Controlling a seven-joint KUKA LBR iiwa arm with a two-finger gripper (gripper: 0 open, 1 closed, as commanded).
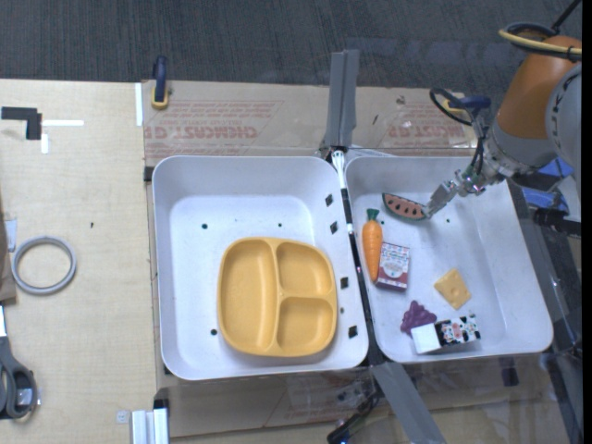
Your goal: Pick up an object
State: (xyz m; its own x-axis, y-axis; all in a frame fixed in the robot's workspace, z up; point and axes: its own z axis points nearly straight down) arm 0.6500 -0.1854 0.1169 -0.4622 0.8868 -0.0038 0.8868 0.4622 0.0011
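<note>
The grey arm with its orange band reaches in from the right over the right white bin, and its two-finger gripper points down and left toward the bin floor. The tip sits just beside the right end of a watermelon-slice toy with red flesh and a green rind; whether it touches the slice cannot be told, and nothing shows clearly between the fingers. How far the jaws stand apart cannot be made out, since the tip is small and blurred.

Below the slice lie an orange toy carrot with a green top, a small red-and-white carton, a yellow cheese wedge, a purple bunch of grapes and a white-and-black box, whose print is too small to read.

The left white bin holds a yellow three-part plastic plate. On the bench at the left lies a grey tape ring; scissors are cut off by the frame edge
</note>
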